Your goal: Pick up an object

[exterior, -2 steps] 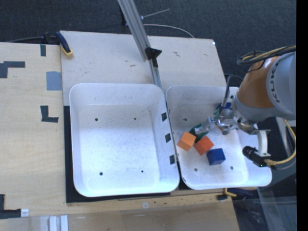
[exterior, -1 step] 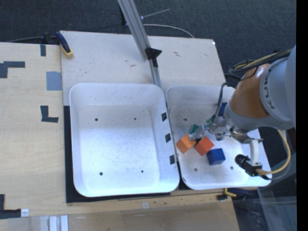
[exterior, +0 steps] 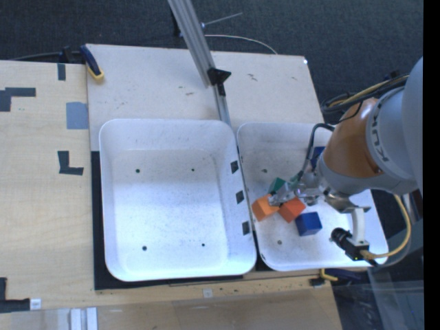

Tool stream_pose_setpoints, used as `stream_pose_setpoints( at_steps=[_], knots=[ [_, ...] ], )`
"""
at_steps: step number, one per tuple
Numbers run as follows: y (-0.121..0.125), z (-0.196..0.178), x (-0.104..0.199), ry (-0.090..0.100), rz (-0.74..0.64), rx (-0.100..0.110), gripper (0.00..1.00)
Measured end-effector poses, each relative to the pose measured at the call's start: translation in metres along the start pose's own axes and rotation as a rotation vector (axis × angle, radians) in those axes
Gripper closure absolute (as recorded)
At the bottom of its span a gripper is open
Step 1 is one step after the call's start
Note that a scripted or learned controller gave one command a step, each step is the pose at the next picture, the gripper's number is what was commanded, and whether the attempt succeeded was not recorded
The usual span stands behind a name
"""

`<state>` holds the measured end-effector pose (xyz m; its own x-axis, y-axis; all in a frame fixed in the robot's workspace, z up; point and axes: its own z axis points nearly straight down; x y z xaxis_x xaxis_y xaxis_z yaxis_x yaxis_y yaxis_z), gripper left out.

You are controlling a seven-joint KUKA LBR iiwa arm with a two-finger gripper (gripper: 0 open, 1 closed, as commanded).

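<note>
Camera view from above the bench: the grey KUKA arm (exterior: 385, 143), its orange band (exterior: 350, 150) showing above the wrist, reaches in from the right and down into the right-hand white bin (exterior: 275, 253). Its gripper (exterior: 292, 196) sits low among a small cluster of objects near the middle of that bin. Whether the gripper is released, clenched or grasping anything cannot be told, as the wrist hides it. 2 orange blocks lie there, 1 orange block (exterior: 262, 207) to the left of the gripper and a second orange block (exterior: 291, 210) just below it. A blue cube (exterior: 309, 223) rests just beside the second block, toward the bin's near edge. A green piece (exterior: 277, 185) peeks out at the gripper's upper left. The left-hand white bin (exterior: 113, 184) stands alongside, touching its neighbour. A slanted metal rail (exterior: 196, 40) crosses the bench above both bins.
</note>
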<state>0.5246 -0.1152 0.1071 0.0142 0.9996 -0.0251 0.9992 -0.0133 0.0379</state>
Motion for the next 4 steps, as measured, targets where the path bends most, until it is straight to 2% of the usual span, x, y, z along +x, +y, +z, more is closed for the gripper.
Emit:
stream_pose_setpoints(
  at_steps=[1,2,3,4],
  knots=[
    [0.000,-0.010,0.000,-0.002,-0.001,-0.002,1.00],
    [0.000,-0.010,-0.002,-0.004,0.002,-0.001,0.00],
    [0.097,0.017,-0.036,0.025,-0.017,0.031,0.00],
    [0.097,0.006,-0.036,0.022,-0.018,0.031,1.00]
  ],
)
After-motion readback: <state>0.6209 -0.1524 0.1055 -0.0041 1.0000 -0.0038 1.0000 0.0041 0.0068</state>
